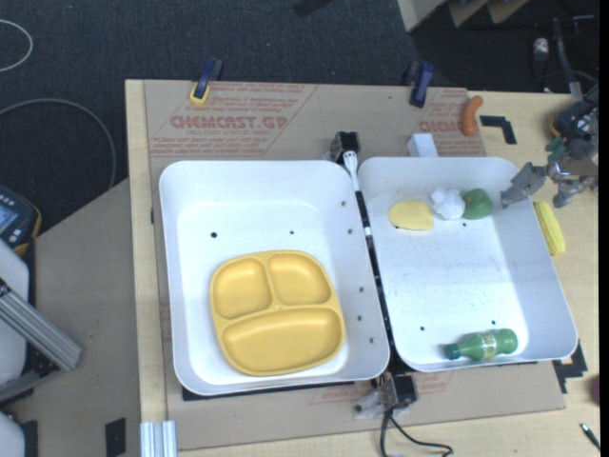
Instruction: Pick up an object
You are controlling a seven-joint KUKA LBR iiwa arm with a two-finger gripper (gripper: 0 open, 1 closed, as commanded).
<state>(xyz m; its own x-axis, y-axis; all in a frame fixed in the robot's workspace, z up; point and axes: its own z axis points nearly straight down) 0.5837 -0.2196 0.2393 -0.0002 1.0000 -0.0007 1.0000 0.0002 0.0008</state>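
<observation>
The right bin (533, 293) holds a flat yellow piece (411, 215), a white crumpled lump (445, 203), a small green round object (476, 203) and, near its front edge, a green bottle (483, 345) lying on its side. My gripper (542, 185) hangs over the bin's far right corner, just right of the green round object. Its two grey fingers (519, 185) stand apart, so it is open, and nothing is between them. A yellow stick-shaped object (550, 228) lies on the bin's right rim, just below the gripper.
The left bin (190, 208) holds a yellow divided plate (276, 310). An orange sausage-shaped item (471, 115) lies on the bench behind the right bin. Clamps (420, 82) sit along the board's far edge. Cables and a black fitting run between the bins.
</observation>
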